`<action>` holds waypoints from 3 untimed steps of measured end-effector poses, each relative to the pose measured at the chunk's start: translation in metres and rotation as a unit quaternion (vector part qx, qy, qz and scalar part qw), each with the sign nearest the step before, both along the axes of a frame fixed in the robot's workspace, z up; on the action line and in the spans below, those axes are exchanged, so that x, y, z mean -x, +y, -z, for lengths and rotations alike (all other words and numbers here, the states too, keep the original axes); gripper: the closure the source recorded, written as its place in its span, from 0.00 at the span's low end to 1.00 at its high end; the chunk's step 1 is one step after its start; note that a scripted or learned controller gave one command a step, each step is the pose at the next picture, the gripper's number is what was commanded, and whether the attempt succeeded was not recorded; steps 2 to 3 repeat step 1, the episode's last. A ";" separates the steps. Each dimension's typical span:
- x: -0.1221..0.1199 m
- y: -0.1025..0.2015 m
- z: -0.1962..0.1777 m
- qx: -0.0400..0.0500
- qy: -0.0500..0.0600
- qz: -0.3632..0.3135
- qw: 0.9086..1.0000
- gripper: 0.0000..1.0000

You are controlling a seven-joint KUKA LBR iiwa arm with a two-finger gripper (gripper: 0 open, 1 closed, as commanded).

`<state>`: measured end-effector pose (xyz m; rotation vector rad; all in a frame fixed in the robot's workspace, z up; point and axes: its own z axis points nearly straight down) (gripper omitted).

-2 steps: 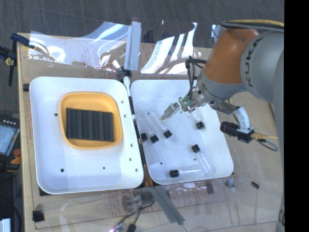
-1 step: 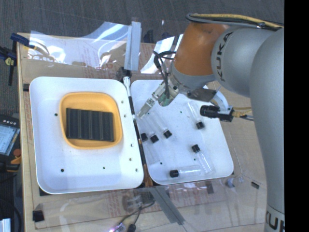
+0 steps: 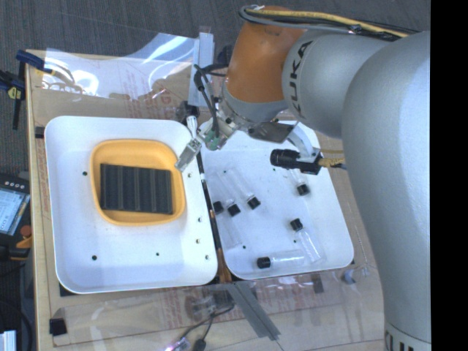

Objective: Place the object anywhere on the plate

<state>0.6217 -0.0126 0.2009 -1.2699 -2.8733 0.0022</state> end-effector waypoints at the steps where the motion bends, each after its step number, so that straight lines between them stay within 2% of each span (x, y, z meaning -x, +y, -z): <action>1: -0.012 0.057 0.007 0.000 -0.001 -0.045 0.999 0.00; 3: -0.012 0.057 0.007 0.000 -0.001 -0.045 0.999 0.00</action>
